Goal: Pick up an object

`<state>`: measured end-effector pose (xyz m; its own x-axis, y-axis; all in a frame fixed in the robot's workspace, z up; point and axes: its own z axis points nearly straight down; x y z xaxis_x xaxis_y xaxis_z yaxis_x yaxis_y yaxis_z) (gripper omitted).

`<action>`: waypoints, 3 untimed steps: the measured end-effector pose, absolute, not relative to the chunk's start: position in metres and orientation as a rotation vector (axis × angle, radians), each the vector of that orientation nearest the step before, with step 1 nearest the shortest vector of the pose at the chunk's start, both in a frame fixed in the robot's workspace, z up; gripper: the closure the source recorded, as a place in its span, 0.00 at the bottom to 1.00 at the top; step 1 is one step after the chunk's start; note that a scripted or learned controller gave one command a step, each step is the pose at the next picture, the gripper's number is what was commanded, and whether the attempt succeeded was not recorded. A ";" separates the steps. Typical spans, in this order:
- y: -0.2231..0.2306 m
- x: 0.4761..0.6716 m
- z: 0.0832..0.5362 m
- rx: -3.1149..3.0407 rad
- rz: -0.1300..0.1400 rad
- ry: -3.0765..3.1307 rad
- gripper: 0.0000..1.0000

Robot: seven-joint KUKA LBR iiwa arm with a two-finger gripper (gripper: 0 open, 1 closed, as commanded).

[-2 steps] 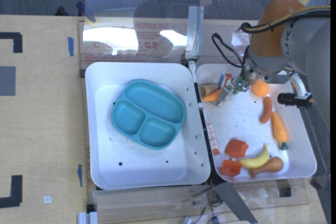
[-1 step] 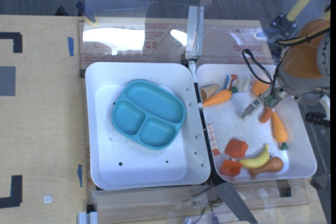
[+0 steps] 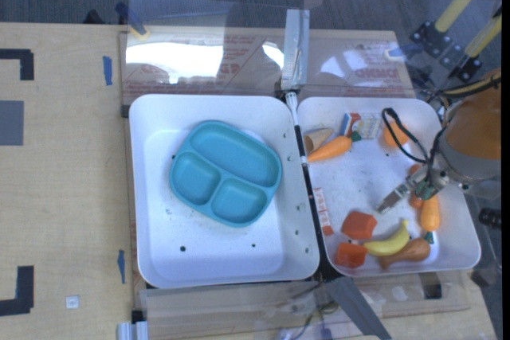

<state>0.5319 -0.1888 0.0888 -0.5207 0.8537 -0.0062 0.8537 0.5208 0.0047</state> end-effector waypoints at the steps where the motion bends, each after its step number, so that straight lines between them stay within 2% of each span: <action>1: -0.189 0.536 0.102 1.525 0.005 2.723 1.00; 2: -0.179 0.523 0.090 0.689 -0.003 3.049 1.00; 3: -0.150 0.588 0.221 0.603 0.001 3.062 1.00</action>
<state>0.5879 -0.1503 0.2206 -0.9252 0.3789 -0.0206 0.3789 0.9254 0.0050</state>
